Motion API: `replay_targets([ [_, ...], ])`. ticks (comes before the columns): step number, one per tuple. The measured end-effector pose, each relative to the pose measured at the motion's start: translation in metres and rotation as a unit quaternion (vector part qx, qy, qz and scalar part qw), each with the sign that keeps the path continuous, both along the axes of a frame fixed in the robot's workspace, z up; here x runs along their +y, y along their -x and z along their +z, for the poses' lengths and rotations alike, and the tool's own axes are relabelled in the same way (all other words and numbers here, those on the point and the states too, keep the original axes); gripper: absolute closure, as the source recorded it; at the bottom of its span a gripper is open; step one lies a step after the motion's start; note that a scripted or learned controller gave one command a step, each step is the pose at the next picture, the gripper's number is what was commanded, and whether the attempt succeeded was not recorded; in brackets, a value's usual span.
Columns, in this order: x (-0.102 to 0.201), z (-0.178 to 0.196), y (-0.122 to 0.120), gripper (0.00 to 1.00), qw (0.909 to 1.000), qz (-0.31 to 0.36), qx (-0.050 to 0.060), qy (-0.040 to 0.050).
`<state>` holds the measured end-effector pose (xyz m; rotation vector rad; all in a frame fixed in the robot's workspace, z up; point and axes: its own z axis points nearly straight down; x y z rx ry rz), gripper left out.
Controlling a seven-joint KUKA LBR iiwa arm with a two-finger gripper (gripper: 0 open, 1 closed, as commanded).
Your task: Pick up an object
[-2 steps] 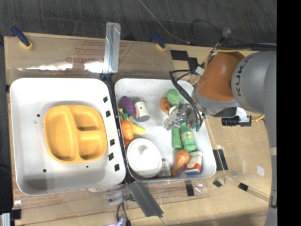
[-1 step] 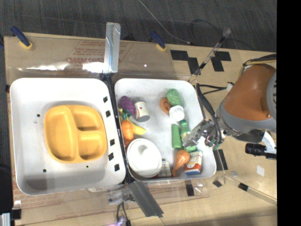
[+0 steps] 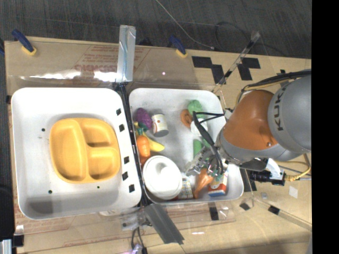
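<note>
Gripper (image 3: pixel 207 169), grip state unclear, sits low among carrot (image 3: pixel 203 181), white bowl (image 3: pixel 161 177).

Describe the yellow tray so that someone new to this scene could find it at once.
Take the left bin of the two white ones. The yellow tray lies flat in its middle, divided into compartments. Nothing else lies beside it, while the toys crowd the right bin.

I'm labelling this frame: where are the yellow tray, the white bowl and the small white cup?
yellow tray (image 3: pixel 83 148), camera view, on its middle divider.
white bowl (image 3: pixel 162 177), camera view, centre of its top.
small white cup (image 3: pixel 159 124), camera view, on its side wall.
</note>
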<state>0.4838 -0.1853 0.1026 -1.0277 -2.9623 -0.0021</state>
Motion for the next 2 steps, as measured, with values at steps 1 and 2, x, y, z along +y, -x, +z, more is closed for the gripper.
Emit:
replay_targets([
  [1,0.046,-0.007,0.003,1.0,0.9962,-0.087,-0.009,0.0049],
  [2,-0.027,0.155,-0.016,1.0,0.9997,-0.024,-0.008,0.0045],
])
